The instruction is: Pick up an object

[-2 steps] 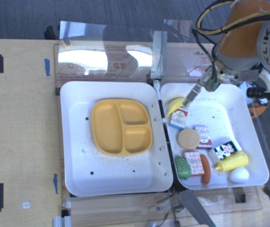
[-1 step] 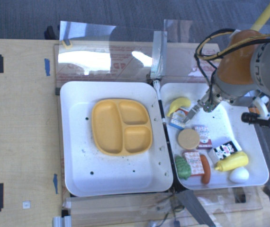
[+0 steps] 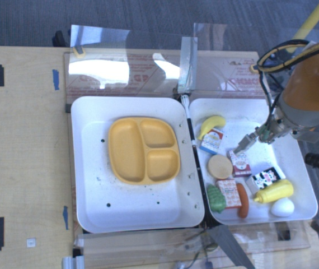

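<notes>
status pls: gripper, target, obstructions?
Gripper low in right bin, tip above small red-and-white packet; no grasp visible. Packet crowded: round tan disc left, cow-print carton right. Yellow divided tray alone in left bin.

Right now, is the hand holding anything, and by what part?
Cannot be told. The hand is low in the right bin, its tip just above a small red and white packet, but no item shows between its fingers.
</notes>
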Available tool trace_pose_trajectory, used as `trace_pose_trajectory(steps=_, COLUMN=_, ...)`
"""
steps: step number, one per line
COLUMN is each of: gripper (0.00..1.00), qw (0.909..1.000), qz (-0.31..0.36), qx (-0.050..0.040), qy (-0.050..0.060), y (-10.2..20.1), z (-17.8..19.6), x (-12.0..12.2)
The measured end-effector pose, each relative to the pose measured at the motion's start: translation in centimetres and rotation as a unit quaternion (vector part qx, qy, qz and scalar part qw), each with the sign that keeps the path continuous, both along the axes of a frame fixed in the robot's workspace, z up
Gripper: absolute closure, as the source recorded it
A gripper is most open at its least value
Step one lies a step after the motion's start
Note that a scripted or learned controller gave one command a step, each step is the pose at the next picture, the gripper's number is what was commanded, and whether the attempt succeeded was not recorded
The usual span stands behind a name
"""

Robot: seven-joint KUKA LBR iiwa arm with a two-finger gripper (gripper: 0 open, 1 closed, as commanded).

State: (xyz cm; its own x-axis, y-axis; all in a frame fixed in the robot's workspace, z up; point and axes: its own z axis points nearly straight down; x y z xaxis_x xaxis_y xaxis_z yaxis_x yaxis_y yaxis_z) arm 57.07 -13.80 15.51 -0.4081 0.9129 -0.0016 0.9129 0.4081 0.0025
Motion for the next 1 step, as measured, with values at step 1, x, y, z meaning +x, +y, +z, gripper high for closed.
trace_pose_trajectory(steps=1, gripper=0.0, qw=1.0, qz=0.0, qx=0.0005, qy=0.002, y=0.04, z=-0.18, x=-0.08)
